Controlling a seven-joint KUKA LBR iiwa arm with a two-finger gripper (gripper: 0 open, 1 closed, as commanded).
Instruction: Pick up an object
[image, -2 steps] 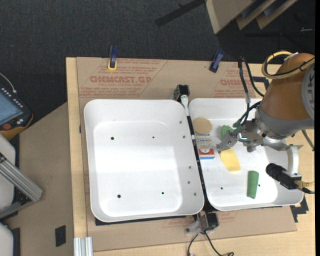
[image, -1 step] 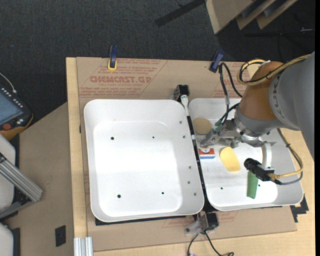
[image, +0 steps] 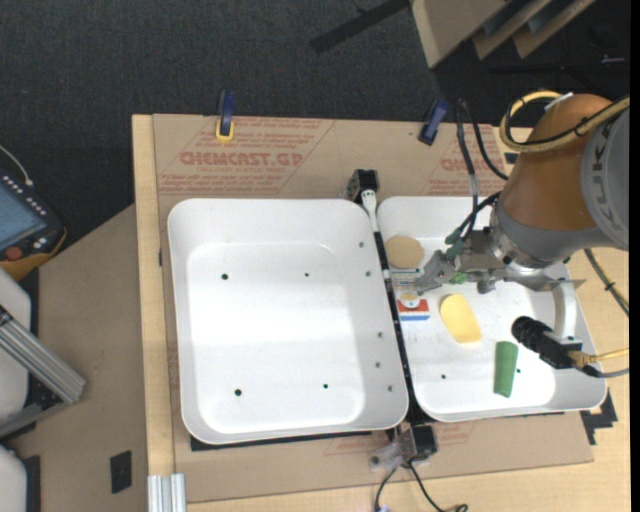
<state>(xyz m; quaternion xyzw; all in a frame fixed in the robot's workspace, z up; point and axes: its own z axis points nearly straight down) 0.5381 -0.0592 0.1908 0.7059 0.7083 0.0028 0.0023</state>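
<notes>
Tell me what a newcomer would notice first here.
The grey arm with its orange band fills the upper right, its tool low over the right bin. Below it lie a yellow block and a green stick. The left bin spreads wide and white.

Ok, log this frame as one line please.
arm: over right bin | gripper: above tan disc | loose: yellow block, green cylinder | held: nothing seen
</notes>
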